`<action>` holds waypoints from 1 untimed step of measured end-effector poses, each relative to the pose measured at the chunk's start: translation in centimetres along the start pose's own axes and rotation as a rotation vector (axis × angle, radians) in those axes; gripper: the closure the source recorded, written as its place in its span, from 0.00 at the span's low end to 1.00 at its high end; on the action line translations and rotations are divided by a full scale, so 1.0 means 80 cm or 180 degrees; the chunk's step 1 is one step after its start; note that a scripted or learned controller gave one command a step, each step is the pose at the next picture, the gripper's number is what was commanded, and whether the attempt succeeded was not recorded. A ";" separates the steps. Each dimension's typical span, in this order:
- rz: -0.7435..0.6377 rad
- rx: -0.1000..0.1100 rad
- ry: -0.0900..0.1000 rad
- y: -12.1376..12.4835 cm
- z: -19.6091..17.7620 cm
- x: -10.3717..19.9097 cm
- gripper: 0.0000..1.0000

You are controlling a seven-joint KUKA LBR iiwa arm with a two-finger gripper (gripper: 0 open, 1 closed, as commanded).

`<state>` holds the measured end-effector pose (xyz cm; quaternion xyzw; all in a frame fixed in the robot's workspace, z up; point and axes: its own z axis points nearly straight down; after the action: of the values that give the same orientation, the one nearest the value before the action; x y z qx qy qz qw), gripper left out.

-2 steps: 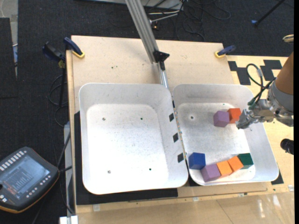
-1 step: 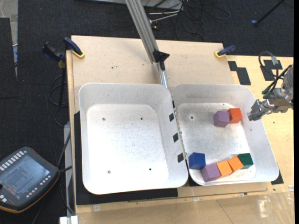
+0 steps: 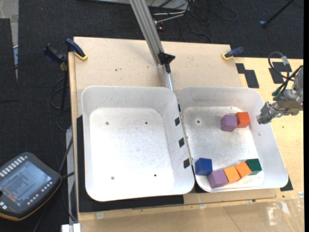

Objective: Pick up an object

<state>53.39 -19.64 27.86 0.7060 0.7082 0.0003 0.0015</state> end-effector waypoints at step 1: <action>-0.0018 0.0001 0.0005 0.021 -0.002 0.072 1.00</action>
<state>55.03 -13.86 28.02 0.7040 0.7102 0.0007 0.0007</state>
